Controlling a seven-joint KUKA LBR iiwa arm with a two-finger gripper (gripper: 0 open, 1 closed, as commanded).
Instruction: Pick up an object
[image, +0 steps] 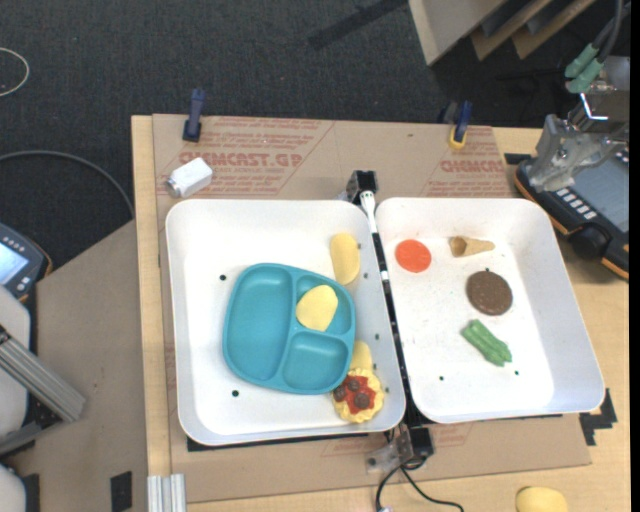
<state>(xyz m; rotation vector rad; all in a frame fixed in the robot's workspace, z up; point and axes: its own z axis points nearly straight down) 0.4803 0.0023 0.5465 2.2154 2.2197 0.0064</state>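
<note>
Right bin (560, 330), near to far: green piece (486, 341) at 6 o'clock, brown disc (489, 292) centre, orange disc (413, 256) at 10 o'clock, cone piece (469, 246) at 12. Left bin (195, 300): teal tray (262, 330) carrying yellow piece (318, 307). Gripper state: cannot tell. Best pick: green piece, well apart from neighbours; descend vertically, straddle short axis.

Gripper (553, 165) at upper right
</note>
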